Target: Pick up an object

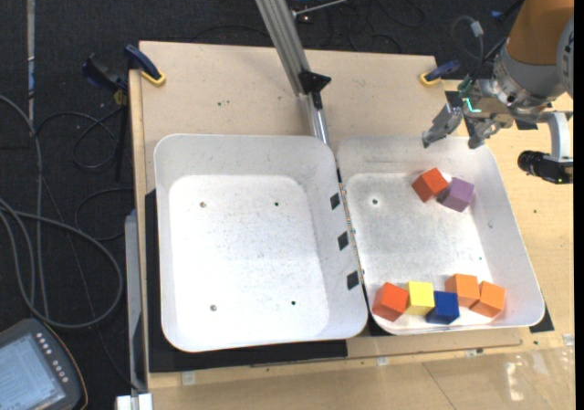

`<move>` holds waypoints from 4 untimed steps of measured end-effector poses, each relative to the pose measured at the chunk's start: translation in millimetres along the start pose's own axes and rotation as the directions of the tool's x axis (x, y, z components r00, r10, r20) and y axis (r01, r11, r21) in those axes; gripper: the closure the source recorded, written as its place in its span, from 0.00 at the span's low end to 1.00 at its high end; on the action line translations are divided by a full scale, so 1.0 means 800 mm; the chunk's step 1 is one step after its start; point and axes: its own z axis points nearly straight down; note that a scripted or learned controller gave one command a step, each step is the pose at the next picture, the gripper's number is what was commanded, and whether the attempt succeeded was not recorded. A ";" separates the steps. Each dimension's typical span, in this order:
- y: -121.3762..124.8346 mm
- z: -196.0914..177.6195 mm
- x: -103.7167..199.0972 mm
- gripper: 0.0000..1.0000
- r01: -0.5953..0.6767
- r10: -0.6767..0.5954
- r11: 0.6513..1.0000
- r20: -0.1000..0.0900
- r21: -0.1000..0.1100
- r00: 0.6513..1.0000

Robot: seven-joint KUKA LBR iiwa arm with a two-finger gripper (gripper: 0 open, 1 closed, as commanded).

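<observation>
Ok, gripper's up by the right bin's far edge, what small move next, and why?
Probably lower toward the orange block beside the purple block. The gripper hangs open with nothing between its fingers, just beyond that pair, the blocks closest to it; the other blocks sit along the bin's near edge.

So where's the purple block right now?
The purple block sits in the right bin, near its far end, touching an orange block on its left. The claw hovers just beyond them, over the bin's far edge.
</observation>
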 end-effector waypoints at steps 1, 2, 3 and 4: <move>0.001 -0.004 0.000 0.00 0.002 -0.002 1.000 0.002 -0.004 1.000; -0.007 0.064 0.012 0.00 0.001 -0.001 1.000 0.000 0.001 1.000; -0.015 0.121 0.016 0.00 -0.001 0.001 1.000 0.006 -0.009 1.000; -0.009 0.127 0.014 0.00 -0.001 0.002 1.000 0.008 -0.022 1.000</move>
